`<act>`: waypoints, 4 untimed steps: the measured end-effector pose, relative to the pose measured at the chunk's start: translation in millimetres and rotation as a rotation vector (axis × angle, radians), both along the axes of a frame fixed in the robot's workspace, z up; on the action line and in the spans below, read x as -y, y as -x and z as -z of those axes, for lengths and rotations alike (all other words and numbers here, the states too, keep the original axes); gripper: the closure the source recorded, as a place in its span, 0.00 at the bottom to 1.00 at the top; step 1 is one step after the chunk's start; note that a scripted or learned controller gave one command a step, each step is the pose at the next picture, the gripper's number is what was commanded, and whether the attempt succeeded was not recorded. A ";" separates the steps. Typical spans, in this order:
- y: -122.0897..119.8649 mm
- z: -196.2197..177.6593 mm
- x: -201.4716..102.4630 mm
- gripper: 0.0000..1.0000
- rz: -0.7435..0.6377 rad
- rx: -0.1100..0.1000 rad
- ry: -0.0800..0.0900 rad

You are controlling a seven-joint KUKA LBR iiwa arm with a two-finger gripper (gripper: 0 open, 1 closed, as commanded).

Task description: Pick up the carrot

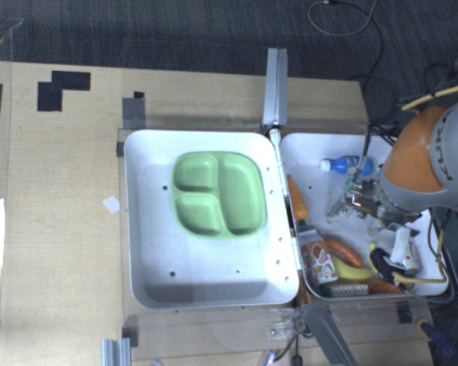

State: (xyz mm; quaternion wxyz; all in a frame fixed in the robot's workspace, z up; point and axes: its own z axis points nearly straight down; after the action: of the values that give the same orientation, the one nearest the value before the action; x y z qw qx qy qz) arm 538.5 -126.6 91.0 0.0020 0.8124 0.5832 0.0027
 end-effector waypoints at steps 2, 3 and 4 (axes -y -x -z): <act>-86.9 -112.4 -11.5 1.00 -0.059 -0.001 0.001; -111.4 -138.9 68.7 1.00 -0.057 0.000 0.003; -113.5 -151.4 66.8 1.00 -0.065 0.006 0.006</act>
State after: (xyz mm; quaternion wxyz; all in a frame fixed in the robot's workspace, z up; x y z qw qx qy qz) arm 652.0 -193.4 242.4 0.0059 0.7929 0.6094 0.0034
